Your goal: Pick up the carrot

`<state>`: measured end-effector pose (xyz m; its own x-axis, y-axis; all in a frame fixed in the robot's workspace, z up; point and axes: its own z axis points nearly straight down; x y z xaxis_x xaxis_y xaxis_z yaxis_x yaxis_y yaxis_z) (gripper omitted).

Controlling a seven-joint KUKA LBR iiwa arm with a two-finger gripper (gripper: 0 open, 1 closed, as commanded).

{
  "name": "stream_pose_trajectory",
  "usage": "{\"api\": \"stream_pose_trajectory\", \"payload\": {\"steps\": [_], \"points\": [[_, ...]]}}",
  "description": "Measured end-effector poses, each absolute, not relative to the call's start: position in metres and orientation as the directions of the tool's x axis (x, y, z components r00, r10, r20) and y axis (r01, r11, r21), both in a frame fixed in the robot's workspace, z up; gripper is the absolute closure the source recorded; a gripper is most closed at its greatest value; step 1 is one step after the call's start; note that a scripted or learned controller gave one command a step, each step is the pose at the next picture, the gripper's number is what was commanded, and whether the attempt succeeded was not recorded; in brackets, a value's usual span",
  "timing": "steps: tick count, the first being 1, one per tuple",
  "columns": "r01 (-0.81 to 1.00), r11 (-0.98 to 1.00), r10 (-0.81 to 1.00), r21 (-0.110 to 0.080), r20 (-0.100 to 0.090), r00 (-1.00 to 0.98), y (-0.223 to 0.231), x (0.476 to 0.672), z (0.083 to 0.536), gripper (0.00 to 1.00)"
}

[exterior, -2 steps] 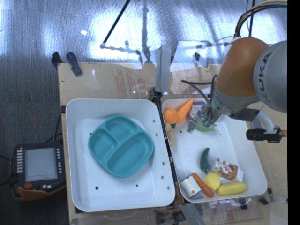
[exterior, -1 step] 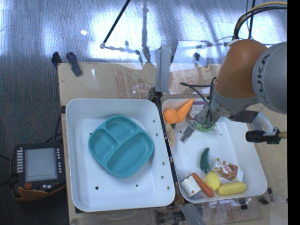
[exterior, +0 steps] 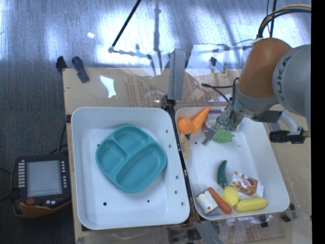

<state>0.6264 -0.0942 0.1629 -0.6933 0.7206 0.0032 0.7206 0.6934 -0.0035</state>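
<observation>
An orange tapered carrot [exterior: 200, 117] lies in the far left corner of the right bin [exterior: 269, 161], its thick end against a round orange piece [exterior: 184, 126]. My gripper [exterior: 216, 130] hangs low over the bin just right of the carrot's tip, beside a green leafy toy [exterior: 224, 135]. The carrot rests on the bin floor, apart from the gripper. A second, smaller orange-red carrot-like piece [exterior: 220, 201] lies near the front edge.
The right bin also holds a dark green pepper [exterior: 222, 173], a small carton [exterior: 245, 183], a lemon [exterior: 230, 195], a corn cob [exterior: 251, 204] and a white can [exterior: 205, 202]. A teal divided plate [exterior: 131, 158] sits in the left bin [exterior: 86, 207].
</observation>
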Motion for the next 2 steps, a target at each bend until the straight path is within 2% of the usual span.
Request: {"api": "stream_pose_trajectory", "payload": {"steps": [1, 2], "points": [[0.659, 0.753, 0.659, -0.003, 0.005, -0.753, -0.082, 0.621, 0.084, 0.00], [0.919, 0.395, 0.919, -0.001, 0.000, -0.395, -0.117, 0.635, 0.087, 0.00]]}}
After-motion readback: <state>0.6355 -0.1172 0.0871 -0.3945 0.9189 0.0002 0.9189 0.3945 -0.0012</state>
